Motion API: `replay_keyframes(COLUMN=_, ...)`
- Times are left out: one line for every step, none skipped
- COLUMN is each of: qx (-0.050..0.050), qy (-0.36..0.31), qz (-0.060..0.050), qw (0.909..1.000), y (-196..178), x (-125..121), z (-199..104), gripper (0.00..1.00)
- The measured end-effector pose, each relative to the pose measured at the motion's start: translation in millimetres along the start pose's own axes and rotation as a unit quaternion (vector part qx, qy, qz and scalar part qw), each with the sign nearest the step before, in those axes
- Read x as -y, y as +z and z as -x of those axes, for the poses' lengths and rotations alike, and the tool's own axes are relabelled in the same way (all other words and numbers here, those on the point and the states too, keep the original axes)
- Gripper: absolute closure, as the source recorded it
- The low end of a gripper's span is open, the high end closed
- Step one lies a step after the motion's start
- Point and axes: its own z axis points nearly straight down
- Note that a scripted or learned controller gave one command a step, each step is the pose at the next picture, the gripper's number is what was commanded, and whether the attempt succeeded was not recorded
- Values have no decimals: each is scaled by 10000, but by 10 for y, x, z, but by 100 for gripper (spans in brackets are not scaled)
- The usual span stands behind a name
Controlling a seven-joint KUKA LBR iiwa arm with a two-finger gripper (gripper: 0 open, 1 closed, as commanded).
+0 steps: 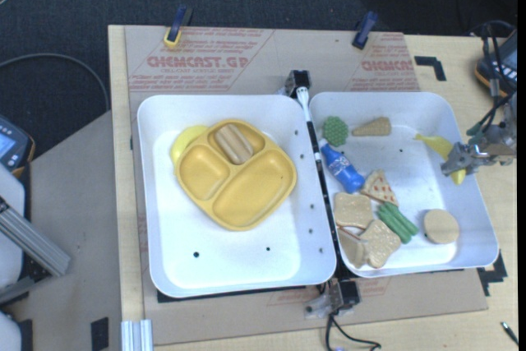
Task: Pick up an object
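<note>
I see gripper (460, 163) at right bin's (411, 103) right rim, apparently touching yellow banana-like piece (437, 145); can't tell its state. Farther left: round cracker (440, 226), green beans (397, 221), toast slices (362, 228), blue bottle (340, 166). Left bin (238, 271) holds yellow divided plate (236, 175).

Gripper (462, 163) reaching in from right edge, hanging low, pointing left; arm mostly out of frame.
</note>
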Motion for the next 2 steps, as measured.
replay_keyframes(qx=-1, qy=0, qz=-5, qw=10000, y=-284, x=-14, z=5, gripper=100)
replay_keyframes(qx=-13, qy=-24, qz=-18, qw=10000, y=-187, x=-262, z=-489, gripper=100)
